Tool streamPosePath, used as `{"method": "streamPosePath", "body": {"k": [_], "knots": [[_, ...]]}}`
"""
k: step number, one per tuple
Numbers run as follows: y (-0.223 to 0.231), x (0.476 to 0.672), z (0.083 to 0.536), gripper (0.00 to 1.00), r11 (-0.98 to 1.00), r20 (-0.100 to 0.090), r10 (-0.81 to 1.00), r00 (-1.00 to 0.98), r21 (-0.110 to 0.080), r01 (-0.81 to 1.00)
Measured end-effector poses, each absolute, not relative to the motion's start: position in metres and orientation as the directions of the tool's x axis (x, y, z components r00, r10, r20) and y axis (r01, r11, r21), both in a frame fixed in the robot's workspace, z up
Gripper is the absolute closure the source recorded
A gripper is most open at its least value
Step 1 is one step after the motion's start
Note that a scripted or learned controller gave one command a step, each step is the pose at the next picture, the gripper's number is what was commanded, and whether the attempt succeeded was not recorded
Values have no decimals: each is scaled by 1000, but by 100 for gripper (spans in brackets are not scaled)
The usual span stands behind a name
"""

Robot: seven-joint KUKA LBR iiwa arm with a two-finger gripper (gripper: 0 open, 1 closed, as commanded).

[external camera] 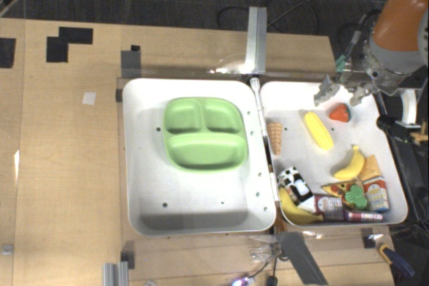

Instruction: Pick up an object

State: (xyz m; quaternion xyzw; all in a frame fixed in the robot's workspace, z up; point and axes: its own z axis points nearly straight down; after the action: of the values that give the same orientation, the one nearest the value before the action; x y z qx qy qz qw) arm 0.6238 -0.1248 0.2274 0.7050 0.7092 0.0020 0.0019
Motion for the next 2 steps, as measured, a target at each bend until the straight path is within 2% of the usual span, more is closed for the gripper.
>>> {"method": "streamPosePath", "body": {"k": [1, 2], "knots": [[-132, 638, 89, 0, 139, -3, 990, -139, 11, 990], [-94, 634, 90, 0, 190, -7, 982, -190, 13, 982]]}}
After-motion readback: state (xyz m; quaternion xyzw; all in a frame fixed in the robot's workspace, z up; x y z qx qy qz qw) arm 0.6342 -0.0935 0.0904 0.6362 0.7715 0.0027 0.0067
